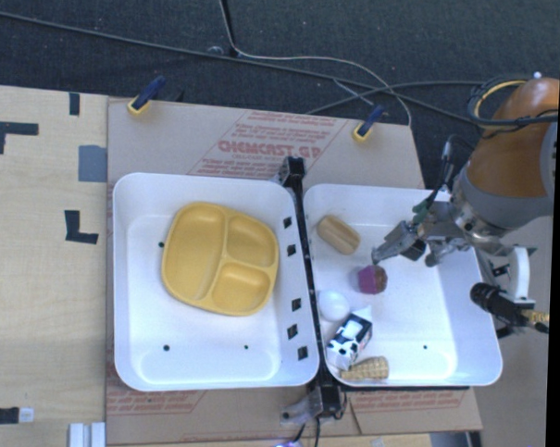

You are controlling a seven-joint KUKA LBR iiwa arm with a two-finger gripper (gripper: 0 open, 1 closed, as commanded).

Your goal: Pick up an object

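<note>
We see two white bins side by side on a sheet of cardboard (265, 143). The left bin (138, 286) holds a yellow divided plate (220, 259). The right bin (442, 336) holds the loose things: a tan bread roll (338, 233) near the divider, a purple ball (371, 279) in the middle, a white ball (332, 304) below it, a black-and-white toy cow (350, 336), and an ice-cream cone (364, 368) at the near wall.

The gripper (382, 254) sits just above the purple ball, with the roll close on its left. We cannot tell how far its fingers are parted, and we see nothing held between them.

Red print on the cardboard reads roughly "CHEMCAST GP"; the smaller lines are illegible.

The roll's long axis slants from upper left to lower right. The cone lies roughly level.
</note>
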